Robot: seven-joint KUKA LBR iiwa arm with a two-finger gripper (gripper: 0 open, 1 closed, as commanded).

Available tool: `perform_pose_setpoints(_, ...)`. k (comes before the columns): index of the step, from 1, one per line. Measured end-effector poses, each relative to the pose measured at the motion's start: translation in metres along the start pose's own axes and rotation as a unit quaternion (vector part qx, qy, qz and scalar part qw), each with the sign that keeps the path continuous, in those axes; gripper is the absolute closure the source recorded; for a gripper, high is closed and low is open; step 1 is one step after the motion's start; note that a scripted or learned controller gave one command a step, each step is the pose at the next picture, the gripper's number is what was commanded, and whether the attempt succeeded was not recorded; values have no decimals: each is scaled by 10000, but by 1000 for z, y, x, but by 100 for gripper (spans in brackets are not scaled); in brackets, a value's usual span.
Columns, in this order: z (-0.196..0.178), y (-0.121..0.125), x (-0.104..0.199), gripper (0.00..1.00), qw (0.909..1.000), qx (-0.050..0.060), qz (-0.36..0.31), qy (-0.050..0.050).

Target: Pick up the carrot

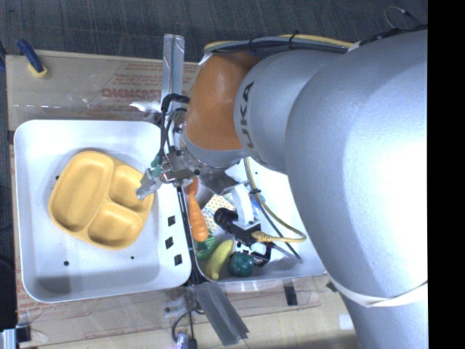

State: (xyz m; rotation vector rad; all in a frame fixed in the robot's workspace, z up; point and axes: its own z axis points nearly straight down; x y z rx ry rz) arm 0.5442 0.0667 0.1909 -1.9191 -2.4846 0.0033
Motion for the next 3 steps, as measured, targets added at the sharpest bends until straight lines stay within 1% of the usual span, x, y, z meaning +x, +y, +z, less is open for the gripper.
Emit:
perform_pose_setpoints(1,101,-18,51,0,10000,15,95,-1)
perform_pose_setpoints(2,92,-20,44,100,9999,41,133,-44)
perform_pose_setpoints(3,-35,-2,88,100,9965,30,830,-4)
